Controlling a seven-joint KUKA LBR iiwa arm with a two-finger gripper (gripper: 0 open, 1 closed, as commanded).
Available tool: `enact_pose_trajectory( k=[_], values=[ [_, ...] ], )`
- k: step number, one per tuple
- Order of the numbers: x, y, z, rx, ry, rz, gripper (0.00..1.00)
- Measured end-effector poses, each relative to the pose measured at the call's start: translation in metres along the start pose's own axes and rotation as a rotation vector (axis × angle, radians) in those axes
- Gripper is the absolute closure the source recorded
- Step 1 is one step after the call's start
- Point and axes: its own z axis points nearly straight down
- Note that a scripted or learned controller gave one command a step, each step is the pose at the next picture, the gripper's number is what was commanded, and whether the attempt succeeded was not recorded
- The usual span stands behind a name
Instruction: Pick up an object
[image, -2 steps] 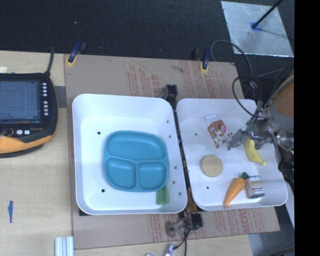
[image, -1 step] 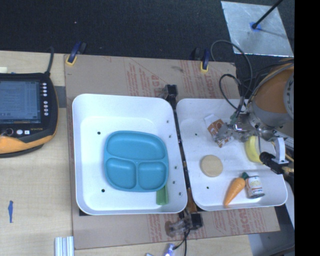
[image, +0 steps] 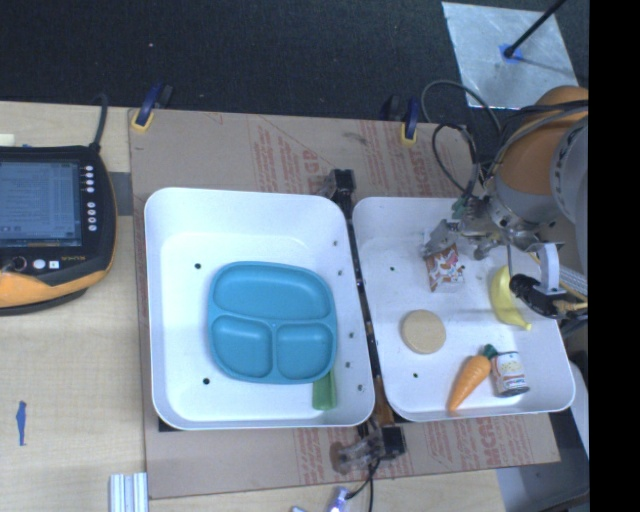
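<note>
My claw (image: 452, 243) hangs in the upper middle of the right bin (image: 392, 390), directly over a small red-and-white packet (image: 446, 268); whether it is released or clenched I cannot tell from this slanted view. The step in hand looks like the approach, or the first closing, on that packet. The other candidates lie lower in the same bin: a tan disc (image: 424, 331) at centre, a banana (image: 506, 298) toward the right, and a carrot (image: 468, 380) beside a small jar (image: 510, 373) at lower right. The left bin (image: 170, 400) holds a blue divided plate (image: 271, 322). Next I judge a firm closure and a straight lift are needed.
</note>
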Motion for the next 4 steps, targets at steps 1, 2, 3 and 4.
enact_pose_trajectory(
  k=[1,2,3,4],
  values=[
    [0.028,0.010,0.000,-0.002,0.000,0.000,0.00],
    [0.033,-0.005,0.001,0.001,0.000,0.002,0.00],
    [0.031,-0.005,-0.010,0.002,-0.001,0.001,1.00],
    [0.128,-0.020,-0.100,-0.003,0.002,-0.001,1.00]
  ],
)
